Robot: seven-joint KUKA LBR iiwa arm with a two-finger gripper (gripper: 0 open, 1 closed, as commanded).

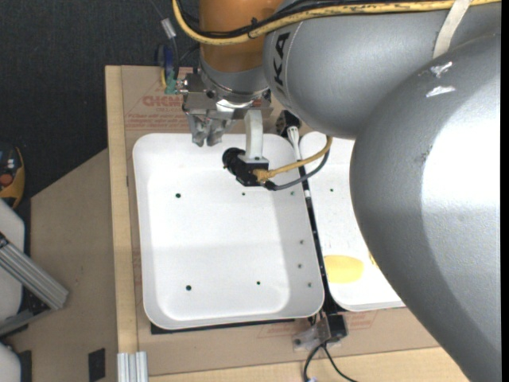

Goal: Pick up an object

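Brown bench bearing two white bins, left beside right.

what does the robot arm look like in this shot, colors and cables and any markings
The arm is bulky, rounded and grey, with an orange band above the wrist and part of a black letter on its shell. Yellow and black cables run over it. The gripper is metallic grey, with a black fitting and a tan hose beside it.

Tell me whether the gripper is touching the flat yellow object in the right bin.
Apart. The camera view shows the gripper over the far end of the left white bin, while the flat yellow object lies in the right white bin.
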